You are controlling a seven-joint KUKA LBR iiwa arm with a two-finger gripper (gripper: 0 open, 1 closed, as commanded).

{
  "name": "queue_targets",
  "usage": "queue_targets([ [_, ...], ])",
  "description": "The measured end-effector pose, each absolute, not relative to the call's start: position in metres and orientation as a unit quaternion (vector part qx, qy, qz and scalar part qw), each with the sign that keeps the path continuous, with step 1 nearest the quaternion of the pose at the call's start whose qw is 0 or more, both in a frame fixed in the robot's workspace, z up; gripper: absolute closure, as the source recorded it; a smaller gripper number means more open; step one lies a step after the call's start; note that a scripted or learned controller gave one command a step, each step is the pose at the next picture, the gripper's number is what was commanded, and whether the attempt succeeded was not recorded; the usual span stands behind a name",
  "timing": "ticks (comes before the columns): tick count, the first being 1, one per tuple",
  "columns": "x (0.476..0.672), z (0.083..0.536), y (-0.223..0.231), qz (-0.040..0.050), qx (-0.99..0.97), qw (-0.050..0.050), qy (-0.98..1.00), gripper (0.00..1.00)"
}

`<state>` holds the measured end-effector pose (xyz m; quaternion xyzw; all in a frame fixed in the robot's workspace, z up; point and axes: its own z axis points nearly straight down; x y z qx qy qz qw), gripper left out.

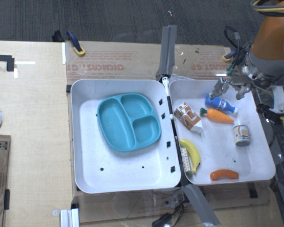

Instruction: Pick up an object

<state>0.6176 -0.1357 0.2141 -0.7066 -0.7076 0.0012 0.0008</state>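
Down at the near edge of the right bin [255, 141] lies an orange sausage [224, 175], flat on the white floor and well clear of the arm. Just up and to the left of it, a yellow banana [192, 153] curves along the bin's left wall, with a narrow patterned packet [184, 160] tucked beside it against the divider. Further back on the right side, a small tin can [242, 135] stands by itself. Across in the left bin [85, 141], a blue divided plate [129, 121] sits near the middle, three compartments facing up. Back in the right bin, a brown and white carton [188, 117] lies tilted near the divider. Beyond it, a carrot [219, 116] lies on its side, and touching its far edge is a blue bottle [220, 103] with a white cap end. And there's the gripper [231, 85], hanging right above the blue bottle at the far end of the bin, its two fingers parted with a clear gap between them and nothing caught in that gap. Behind it the grey arm [270, 41] with its orange band rises toward the far right corner.
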Motion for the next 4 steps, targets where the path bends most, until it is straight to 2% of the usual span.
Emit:
queue_targets([
  [1,0.626,0.106,-0.177,-0.0029,-0.692,-0.008,-0.722,0.00],
  [2,0.627,0.117,-0.180,-0.0030,-0.693,-0.011,-0.721,1.00],
  [3,0.627,0.117,-0.179,-0.0029,-0.693,-0.011,-0.721,0.00],
  [4,0.654,0.089,-0.148,0.0061,-0.694,0.006,-0.720,0.00],
])
